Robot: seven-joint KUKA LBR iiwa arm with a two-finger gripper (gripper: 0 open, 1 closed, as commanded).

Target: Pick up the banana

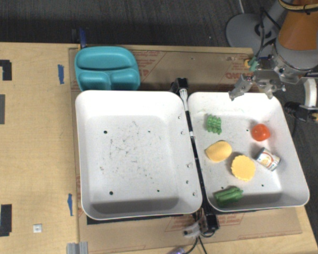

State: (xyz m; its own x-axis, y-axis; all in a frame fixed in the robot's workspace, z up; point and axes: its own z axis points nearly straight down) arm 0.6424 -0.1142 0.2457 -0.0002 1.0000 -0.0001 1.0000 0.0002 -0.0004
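— How far along is the banana pick?

— By my reading, barely begun. The jaws hang over the far rim of the right bin [291, 142], spread wide with nothing between them.

— And the banana itself?

— I can't make out anything plainly banana-shaped. Two yellow things lie near the middle of the right bin's floor: a lumpy yellow piece [218, 151] and, just beside it toward the near rim, a rounder yellow piece [243, 168]. My guess is the lumpy one is the target, but it's only a guess.

— Anything crowding it?

— In the same bin there's a green block [213, 123] toward the far rim, a red ball [260, 132] and a small can [267, 159] toward the outer side, and a green pepper [228, 194] by the near rim. None touches the lumpy piece.

— So what's left?

— Everything, as I see it: travel in over the bin, descend, close, lift.
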